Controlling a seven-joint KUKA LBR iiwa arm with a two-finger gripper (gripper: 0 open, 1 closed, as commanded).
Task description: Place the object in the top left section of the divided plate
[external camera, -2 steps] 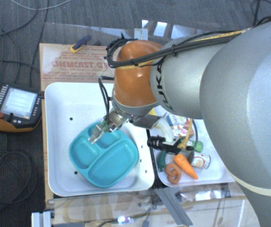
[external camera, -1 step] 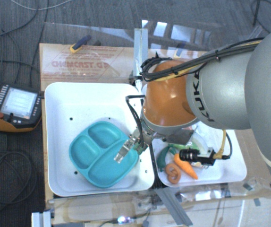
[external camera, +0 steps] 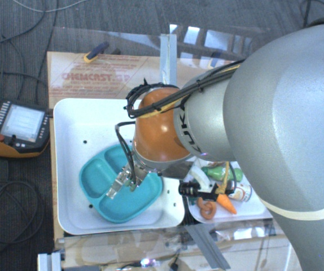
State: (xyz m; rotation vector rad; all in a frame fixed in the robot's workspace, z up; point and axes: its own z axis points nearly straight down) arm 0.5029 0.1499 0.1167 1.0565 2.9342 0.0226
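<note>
1. The grey arm [external camera: 275, 134] lies nearest the camera, filling the right side and reaching leftward, its orange band [external camera: 159, 130] sitting above the wrist with black cables looped over it
2. The desk [external camera: 94, 75] beneath is a pale board with faint red lettering, and two white bins sit on it side by side
3. The left bin [external camera: 74, 123] carries the teal divided plate [external camera: 103, 188], which lies tilted in the bin's lower half with its larger section toward the near rim
4. The right bin [external camera: 258, 210] shows just a strip past the arm and holds a cluster of small items: an orange carrot [external camera: 225, 203], a green piece [external camera: 217, 173], a bottle-like thing [external camera: 238, 192] and a brownish ring-shaped piece [external camera: 208, 209]
5. A handheld pendant [external camera: 16, 127] with a lit screen rests on the dark floor left of the desk
6. The jaws [external camera: 122, 184] hang over the middle of the plate, near the ridge dividing its sections; whether they stand wide or narrow, or grip anything, I cannot tell
7. Which item is the task's object is unclear; the plate's top left section [external camera: 94, 176] looks bare teal
8. A small yellow and blue tool [external camera: 96, 51] lies at the desk's far edge
</note>
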